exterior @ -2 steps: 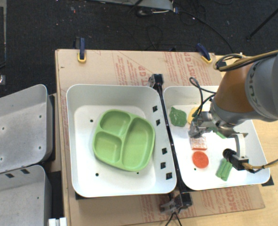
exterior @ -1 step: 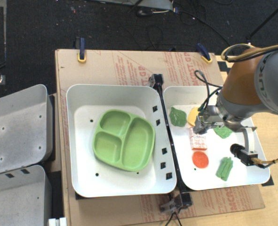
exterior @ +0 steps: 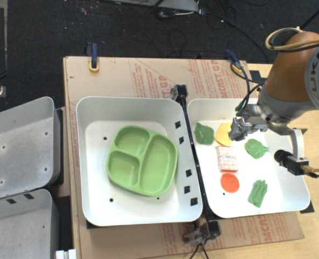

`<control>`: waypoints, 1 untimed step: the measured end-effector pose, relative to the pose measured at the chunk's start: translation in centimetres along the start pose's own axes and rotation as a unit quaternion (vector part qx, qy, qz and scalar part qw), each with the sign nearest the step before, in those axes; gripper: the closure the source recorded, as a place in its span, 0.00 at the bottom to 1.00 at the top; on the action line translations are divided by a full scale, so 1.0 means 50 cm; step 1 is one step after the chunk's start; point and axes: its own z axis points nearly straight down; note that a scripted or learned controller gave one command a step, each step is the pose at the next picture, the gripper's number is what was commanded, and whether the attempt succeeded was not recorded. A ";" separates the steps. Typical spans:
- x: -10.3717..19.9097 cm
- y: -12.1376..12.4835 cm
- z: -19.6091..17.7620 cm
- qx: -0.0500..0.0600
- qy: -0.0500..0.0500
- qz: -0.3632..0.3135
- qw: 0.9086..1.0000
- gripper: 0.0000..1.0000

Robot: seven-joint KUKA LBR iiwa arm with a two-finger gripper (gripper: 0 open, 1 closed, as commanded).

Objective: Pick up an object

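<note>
My gripper (exterior: 238,130) hangs low over the right bin (exterior: 289,198), right at the edge of a yellow piece (exterior: 222,135). Around it lie a dark green leaf-like piece (exterior: 204,133), a lighter green piece (exterior: 256,148), a small red-and-white packet (exterior: 226,158), an orange disc (exterior: 230,183) and a green ridged piece (exterior: 258,192). The gripper's body hides its fingertips, and I see nothing lifted off the bin floor.
The left bin (exterior: 94,198) holds a green divided plate (exterior: 142,159). A black divider with clips (exterior: 189,144) runs between the bins. Grey trays (exterior: 19,144) sit off the bench to the left. The arm's orange band (exterior: 291,74) looms over the right bin's back corner.
</note>
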 end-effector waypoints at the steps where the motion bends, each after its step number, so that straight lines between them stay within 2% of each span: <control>1: -0.022 0.005 -0.108 0.000 0.000 0.001 1.000 1.00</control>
